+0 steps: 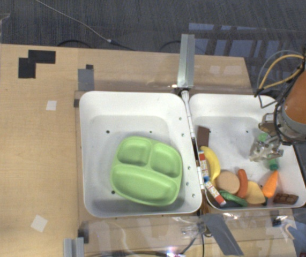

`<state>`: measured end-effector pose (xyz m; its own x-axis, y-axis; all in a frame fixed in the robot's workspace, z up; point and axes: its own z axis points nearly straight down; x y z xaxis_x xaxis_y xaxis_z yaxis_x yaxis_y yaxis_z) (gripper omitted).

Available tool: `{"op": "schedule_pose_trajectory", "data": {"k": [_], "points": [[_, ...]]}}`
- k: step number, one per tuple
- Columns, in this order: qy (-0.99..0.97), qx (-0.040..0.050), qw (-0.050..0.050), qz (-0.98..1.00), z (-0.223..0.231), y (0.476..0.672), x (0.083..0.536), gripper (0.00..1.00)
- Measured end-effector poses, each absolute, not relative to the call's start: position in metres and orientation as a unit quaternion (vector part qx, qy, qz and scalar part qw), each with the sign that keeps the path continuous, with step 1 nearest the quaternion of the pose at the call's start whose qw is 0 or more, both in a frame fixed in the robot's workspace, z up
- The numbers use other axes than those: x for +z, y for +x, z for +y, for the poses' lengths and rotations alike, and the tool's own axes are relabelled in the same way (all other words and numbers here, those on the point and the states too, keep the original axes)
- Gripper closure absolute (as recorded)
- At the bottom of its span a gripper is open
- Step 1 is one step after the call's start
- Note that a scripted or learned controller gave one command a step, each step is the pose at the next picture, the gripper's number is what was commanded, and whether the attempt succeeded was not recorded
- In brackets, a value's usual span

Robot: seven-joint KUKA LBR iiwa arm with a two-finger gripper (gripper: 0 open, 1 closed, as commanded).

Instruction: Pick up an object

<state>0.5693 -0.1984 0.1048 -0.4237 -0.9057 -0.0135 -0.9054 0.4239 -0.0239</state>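
The right bin holds toy foods along its front: a yellow banana, a round tan bun, a red sausage, an orange carrot with a green top, a pale yellow piece, a green vegetable and a brown chocolate bar. A dark brown block leans by the left wall. My gripper hangs low over the bin's right side, just above and behind the carrot's top. Nothing can be seen held in it.
The left bin contains a green divided plate. A metal divider runs between the bins. The arm's orange band and yellow cables sit over the right bin's far right corner. The back of the right bin is bare white floor.
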Motion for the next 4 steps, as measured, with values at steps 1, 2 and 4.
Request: {"op": "schedule_pose_trajectory", "data": {"k": [1,2,4], "points": [[-0.473,-0.0059,0.008,0.881,-0.154,0.566,0.237,1.0],[-0.633,-0.0004,0.001,0.774,-0.199,0.518,0.157,1.0],[-0.733,-0.0142,0.014,0.68,-0.163,0.5,0.094,0.0]]}}
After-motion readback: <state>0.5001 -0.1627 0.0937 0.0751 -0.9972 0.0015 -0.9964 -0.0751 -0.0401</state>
